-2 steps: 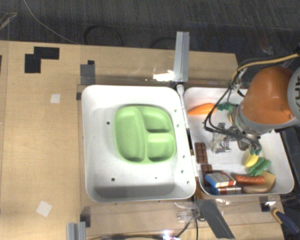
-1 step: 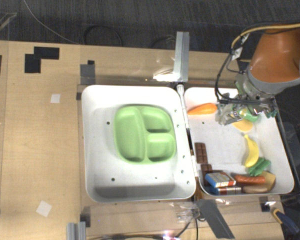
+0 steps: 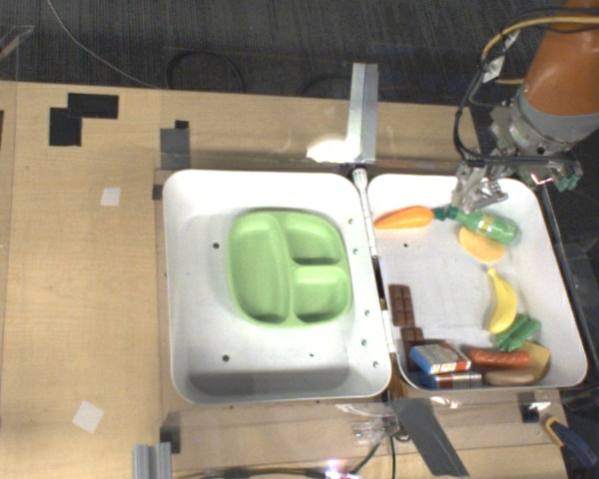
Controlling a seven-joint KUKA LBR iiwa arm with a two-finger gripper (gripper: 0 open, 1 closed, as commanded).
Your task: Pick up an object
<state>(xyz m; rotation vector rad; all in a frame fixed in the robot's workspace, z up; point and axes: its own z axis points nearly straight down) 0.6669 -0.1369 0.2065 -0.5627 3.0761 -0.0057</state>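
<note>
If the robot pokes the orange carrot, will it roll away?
Probably a little. The orange tapered carrot lies on its side on the smooth floor of the right white bin, so a nudge might roll it. Its cone shape would likely make it curve, not go straight. It looks like stiff plastic, probably light.

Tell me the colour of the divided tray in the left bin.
The divided tray is light green, seen clearly in the camera view against the white left bin.
</note>
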